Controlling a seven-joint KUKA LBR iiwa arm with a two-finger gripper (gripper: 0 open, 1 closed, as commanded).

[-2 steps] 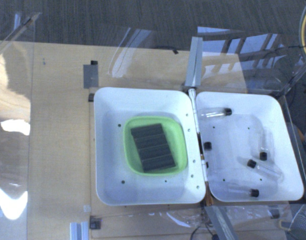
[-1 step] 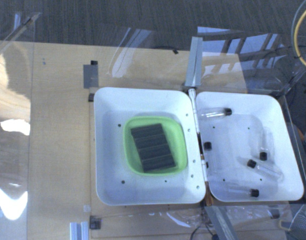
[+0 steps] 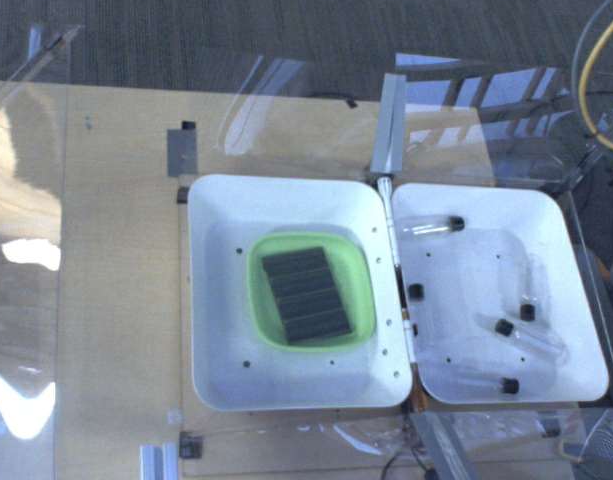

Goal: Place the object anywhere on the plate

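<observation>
A dark ridged block (image 3: 305,295) lies flat, slightly askew, on the green plate (image 3: 258,298).

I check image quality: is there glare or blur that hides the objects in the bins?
Camera view: bright glare patches on the wooden bench at left; the dark object on the green plate is clear; the transparent vials in the right bin are faint, hard to trace.
</observation>
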